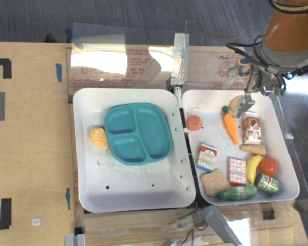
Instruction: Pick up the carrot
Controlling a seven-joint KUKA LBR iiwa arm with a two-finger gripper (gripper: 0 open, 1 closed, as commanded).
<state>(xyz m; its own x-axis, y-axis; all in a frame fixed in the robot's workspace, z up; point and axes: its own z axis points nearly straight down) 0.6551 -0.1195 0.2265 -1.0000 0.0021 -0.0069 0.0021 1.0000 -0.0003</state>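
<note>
The fingers are hanging in the upper part of the right bin, their tips just above and beside the top end of the carrot; whether they are apart or together is too small to tell, and nothing is showing between them. The carrot is lying on the bin floor in the upper middle of that bin, orange body pointing down the frame, green top near a pale round piece. The step in hand is looking like the approach, with the grasp not yet made. The next move is calling for the fingers to come down astride the carrot's body and close across its width. A red-and-white carton is sitting just beside the carrot on its right, so room there is tight; the left side, toward a small red round item, is lying more open. The bin's upper rim is near.
</note>
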